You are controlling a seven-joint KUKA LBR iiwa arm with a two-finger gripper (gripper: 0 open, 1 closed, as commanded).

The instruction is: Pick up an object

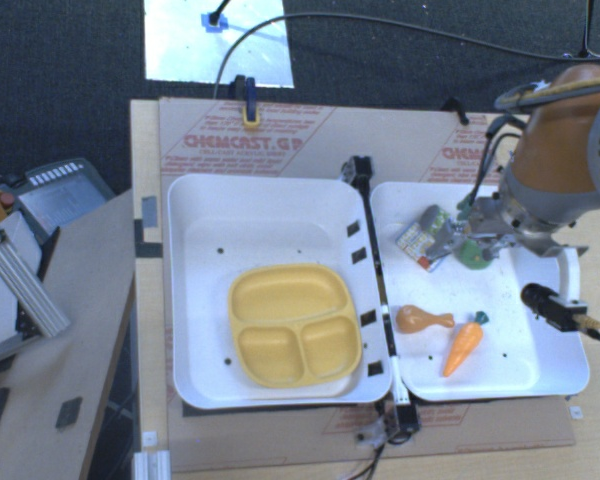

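Green object [473,255] lies just beside the gripper [458,240] — right bin [510,368].

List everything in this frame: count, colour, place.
bins: 2, white, side by side on the bench
divided tray: 1, yellow, three compartments, in the left bin
toy carrot: 1, orange with green top, front of the right bin
toy drumstick: 1, tan, right bin, just left of the carrot
packet: 1, grey-green, back of the right bin, by the gripper
green object: 1, right bin, partly hidden under the gripper; kind unclear
board: 1, brown with red lettering, under the bins
clamp: 1, yellow and black, on the board's back edge
arm: 1, grey with an orange band, from the right
gripper: 1, over the back of the right bin
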